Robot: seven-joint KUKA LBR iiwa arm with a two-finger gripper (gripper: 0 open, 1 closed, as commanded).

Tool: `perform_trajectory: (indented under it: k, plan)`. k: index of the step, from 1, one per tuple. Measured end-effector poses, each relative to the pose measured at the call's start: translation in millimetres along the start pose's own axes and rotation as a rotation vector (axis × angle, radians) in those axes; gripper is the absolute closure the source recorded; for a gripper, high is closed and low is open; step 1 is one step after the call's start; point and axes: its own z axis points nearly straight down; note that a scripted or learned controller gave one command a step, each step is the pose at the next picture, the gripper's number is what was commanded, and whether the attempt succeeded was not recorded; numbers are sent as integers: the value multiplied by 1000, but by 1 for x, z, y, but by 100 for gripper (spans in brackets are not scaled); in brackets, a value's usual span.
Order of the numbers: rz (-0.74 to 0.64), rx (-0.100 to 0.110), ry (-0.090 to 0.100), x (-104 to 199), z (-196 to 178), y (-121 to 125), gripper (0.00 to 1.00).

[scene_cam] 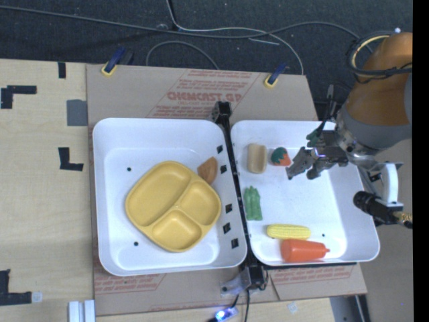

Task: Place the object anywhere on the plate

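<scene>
A yellow divided plate [173, 205] lies in the left bin [107, 180]. A brown piece [208, 170] rests against the plate's upper right rim. In the right bin [348, 206] lie a tan roll [256, 157], a small red and green fruit [279, 156], a green vegetable [253, 202], a yellow corn cob [288, 231] and an orange-red carrot [305, 250]. My gripper [303, 172] hangs over the right bin's upper middle, just right of the small fruit. It is open, and nothing sits between its fingers.
A black divider [231, 180] runs between the two bins. Cables [201, 35] trail across the dark floor behind the bench. A black fitting [375, 206] juts from the arm beside the right bin's right wall.
</scene>
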Motion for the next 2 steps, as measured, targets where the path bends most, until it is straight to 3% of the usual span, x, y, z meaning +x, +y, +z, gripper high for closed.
perform_trajectory:
  k: [2]
  plan:
    - [1,1,-1,112,18,-18,100]
